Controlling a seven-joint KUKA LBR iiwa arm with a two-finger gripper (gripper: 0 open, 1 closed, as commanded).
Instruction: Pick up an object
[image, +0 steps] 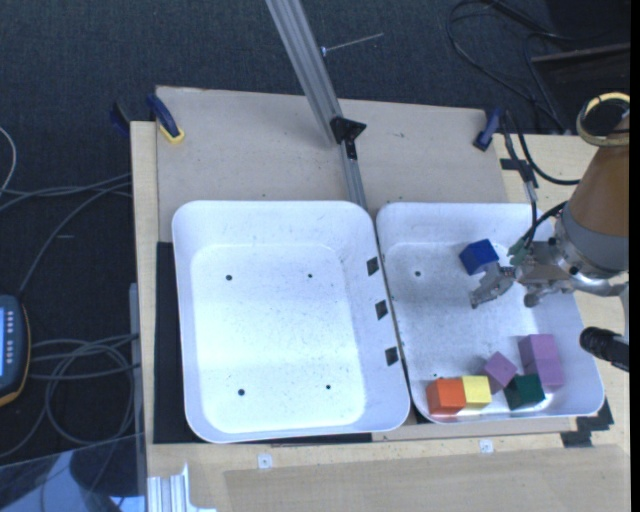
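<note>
**Clearly, the grasp may miss or only push the cube**

Now the grey two-finger gripper (497, 283) hangs in the right shallow white plastic bin (420, 330), near its centre, coming in from the 3 o'clock side on the grey arm with the orange band (605, 200). The small blue cube (479, 255) lies just beside the gripper, at about 11 o'clock from it. I see nothing between the fingers, but whether they stand wide or narrow I cannot tell, because the metal parts are blurred together.

The main risk, in my judgement, is the offset. The cube is not under the fingers but to one side, so a straight descent could close on bare bin floor, or one finger could land on the cube's edge and knock it away toward the bin wall at 12 o'clock.

A second risk is in the group at 5 o'clock: an orange block (447, 394), a yellow block (476, 390), a dark green block (523, 391) and two purple blocks (541, 359) lie close together against the near wall. If the arm goes there, the fingers may find no free gap and take two pieces, or none.

The left white bin (200, 330) lies at 9 o'clock, well apart.
</note>
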